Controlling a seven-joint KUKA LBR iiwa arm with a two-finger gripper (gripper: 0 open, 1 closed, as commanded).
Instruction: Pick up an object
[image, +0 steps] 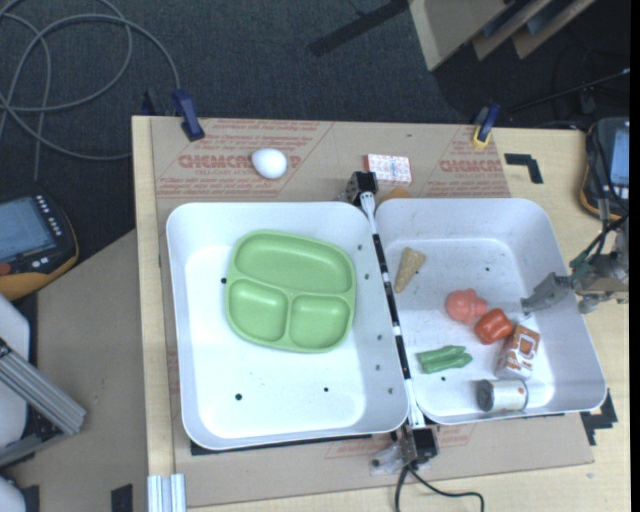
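**benchwatcher:** Going by the one overhead camera view here. The gripper (540, 294) is coming in from the right, sitting low over the right edge of the right bin (455, 215). I'm honestly not able to tell how it's set, the tip is a grey blur against the white wall. Nothing is sitting in it that I can make out, so I'm calling the pick not done yet.

**tray_guy:** Agreed, everything's lying loose. In that right bin I'm seeing a pinkish-orange lump (465, 305) touching a red pepper-looking thing (493, 325), a small orange-and-white carton (520, 350) just beside those, a green pea-pod toy (443, 358) further left, a silver can (500, 396) lying on its side near the front wall, and a tan cone (409, 268) up by the divider.

**benchwatcher:** And the left bin (200, 235) is holding a green divided plate (292, 290), well apart from the arm. On the worktop (320, 150) behind the bins, a white egg (268, 162) and a small checkered box (389, 168) are just sitting there.

**tray_guy:** So I'm guessing the carton or the red pepper is the candidate, being nearest the tip. Whole job's still ahead: getting over one, dropping down, closing, lifting.
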